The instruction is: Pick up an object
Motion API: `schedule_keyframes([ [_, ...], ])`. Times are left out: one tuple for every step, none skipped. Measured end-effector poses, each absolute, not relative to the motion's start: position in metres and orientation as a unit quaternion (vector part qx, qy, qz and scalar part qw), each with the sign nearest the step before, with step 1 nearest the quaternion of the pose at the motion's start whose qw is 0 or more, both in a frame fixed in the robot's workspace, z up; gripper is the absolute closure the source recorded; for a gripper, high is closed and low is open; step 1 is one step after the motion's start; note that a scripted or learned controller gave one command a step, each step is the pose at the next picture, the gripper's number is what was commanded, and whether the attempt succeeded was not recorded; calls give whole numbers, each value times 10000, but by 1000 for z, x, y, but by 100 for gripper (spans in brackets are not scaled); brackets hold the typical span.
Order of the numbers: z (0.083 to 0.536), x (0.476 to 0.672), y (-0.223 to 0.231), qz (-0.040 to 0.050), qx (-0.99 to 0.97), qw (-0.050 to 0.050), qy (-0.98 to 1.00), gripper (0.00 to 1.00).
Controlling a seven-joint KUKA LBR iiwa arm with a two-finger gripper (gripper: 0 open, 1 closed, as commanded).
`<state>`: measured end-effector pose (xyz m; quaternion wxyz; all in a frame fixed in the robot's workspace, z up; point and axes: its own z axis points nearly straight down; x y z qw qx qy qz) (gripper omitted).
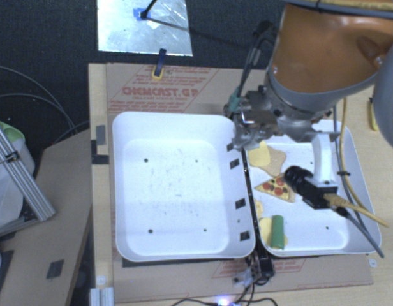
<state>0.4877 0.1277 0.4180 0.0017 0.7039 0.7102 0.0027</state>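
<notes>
The gripper [243, 132] hangs over a corner of the right bin [305, 233]; whether it is spread or pressed together cannot be told. Closest to it, just off toward the view's lower right, lies a pale yellow piece [268, 156]. Past that on much the same line is the pizza slice [277, 188], and farthest the green cylinder [277, 231], its long axis pointing away from the gripper.
</notes>
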Motion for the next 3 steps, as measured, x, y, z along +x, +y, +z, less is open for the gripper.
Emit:
schedule_keyframes([
  [418, 487, 124, 14, 7059, 8, 7083, 100],
  [435, 487, 132, 20, 7056, 9, 7086, 100],
  [446, 488, 132, 27, 7042, 17, 7100, 100],
])
